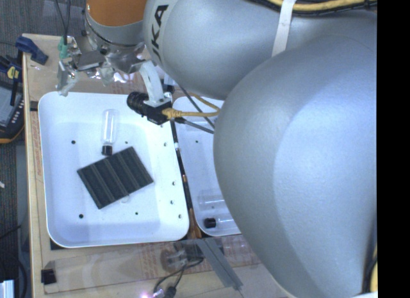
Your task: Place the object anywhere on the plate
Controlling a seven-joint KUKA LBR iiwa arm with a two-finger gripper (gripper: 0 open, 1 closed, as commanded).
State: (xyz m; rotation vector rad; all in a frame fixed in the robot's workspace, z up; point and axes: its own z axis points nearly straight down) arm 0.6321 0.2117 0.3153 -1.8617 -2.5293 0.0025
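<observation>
A dark ribbed rectangular plate point(115, 176) lies flat in the middle of the left bin point(57, 226), turned at a slant. A small clear vial point(109, 129) with a black cap lies on the bin floor just beyond the plate's far edge, its cap end almost touching the plate. My gripper point(75, 69) hangs below the orange band, over the far left rim of the left bin. It is well apart from the vial and the plate, and glare and blur blot out its tip.
The arm's large grey links cover most of the right bin point(202, 223). A clear object point(214, 206) lies near that bin's front left corner. A black cable fitting point(146, 107) hangs over the left bin's far right. Clutter sits beyond the bench's left edge.
</observation>
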